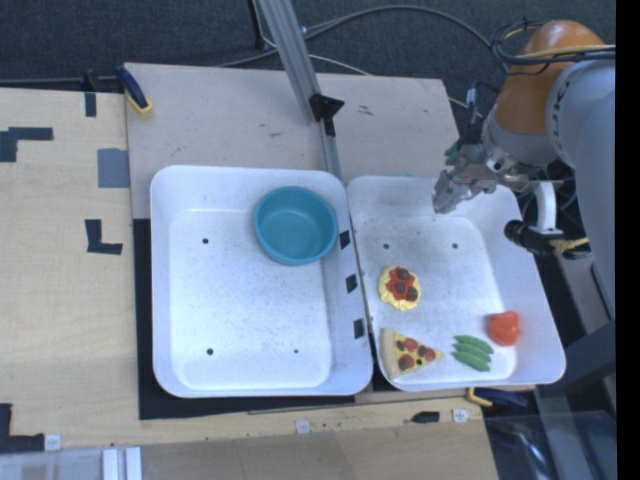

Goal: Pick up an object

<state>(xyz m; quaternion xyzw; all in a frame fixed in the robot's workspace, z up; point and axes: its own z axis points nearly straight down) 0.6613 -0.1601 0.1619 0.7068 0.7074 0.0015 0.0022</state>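
My gripper (446,199) hangs over the far edge of the right bin (440,243), with nothing seen between its fingers. In the right bin lie a round yellow toy pizza with red spots (399,287), a pizza slice (408,351), a green pea pod (473,352) and a red tomato-like piece (504,327). All of these sit toward the near side, well below the gripper. A blue bowl (295,225) rests at the far right corner of the left bin (230,308).
A slanted metal pole (298,58) crosses the bench behind the bins and ends at a black clamp near the bins' shared edge. Cables trail across the dark floor at the back. A blue-and-yellow clamp (134,90) sits at the bench's far left corner.
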